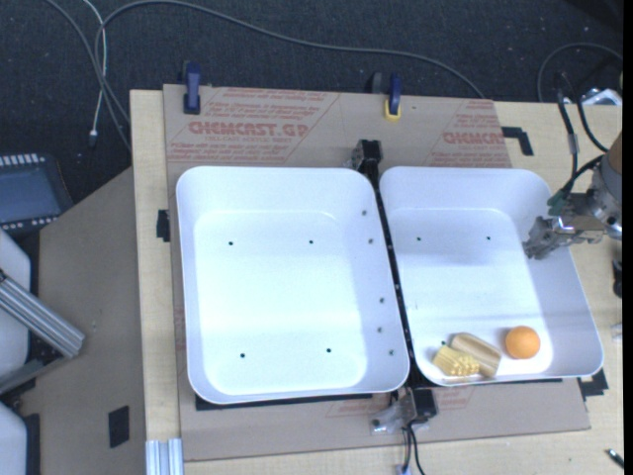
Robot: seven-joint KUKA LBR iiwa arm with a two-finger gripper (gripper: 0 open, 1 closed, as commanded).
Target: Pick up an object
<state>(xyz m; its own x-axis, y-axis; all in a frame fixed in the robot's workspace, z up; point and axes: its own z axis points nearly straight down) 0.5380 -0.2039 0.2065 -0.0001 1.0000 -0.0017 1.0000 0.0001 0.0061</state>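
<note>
- Here, two shallow white plastic bins sit side by side on a wooden bench (148,265) covered with a printed brown cardboard sheet (326,127).
- The left-hand white bin (198,295) shows a bare floor with a few small dark dots.
- The right-hand white bin (475,191) carries three small items along its near edge.
- A round orange ball (522,342) lies near the bin's near right corner.
- A tan, bread-like oblong piece (478,349) lies just beside the ball, toward the bins' divide.
- A yellow corn-cob-shaped toy (456,363) touches the tan piece on its near side.
- The metal two-finger gripper (545,238) hovers at the right bin's far right rim, well apart from the three items.
- Its tips are small and blurred against the rim, so I cannot tell how the fingers stand; nothing is seen between them.
- Two blue clamps (191,85) pin the cardboard's far edge.
</note>
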